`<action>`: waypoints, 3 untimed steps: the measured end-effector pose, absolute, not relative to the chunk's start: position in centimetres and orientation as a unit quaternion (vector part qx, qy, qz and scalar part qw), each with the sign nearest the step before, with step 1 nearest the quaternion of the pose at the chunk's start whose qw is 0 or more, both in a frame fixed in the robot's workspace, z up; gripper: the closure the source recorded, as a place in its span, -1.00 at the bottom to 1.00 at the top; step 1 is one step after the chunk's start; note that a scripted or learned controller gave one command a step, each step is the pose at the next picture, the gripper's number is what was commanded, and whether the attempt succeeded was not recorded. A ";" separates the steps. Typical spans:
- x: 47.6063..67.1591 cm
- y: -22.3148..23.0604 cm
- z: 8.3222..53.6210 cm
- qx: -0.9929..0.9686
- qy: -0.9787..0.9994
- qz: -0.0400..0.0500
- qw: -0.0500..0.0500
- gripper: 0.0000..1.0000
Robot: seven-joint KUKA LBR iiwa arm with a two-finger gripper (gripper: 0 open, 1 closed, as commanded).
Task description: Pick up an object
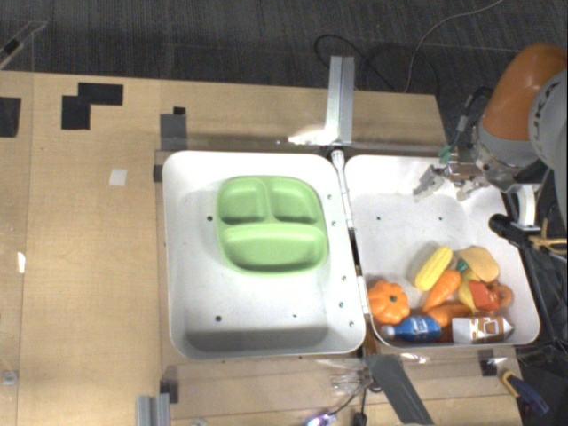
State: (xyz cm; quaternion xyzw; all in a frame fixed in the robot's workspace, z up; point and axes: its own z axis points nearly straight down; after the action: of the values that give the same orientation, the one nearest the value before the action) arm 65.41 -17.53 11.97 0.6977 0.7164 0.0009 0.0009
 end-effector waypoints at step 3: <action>55.0 -17.8 9.0 0.581 0.814 0.004 0.009 -1.00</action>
State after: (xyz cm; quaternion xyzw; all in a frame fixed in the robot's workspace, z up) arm 54.99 -17.84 8.99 0.5814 0.8136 0.0039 0.0088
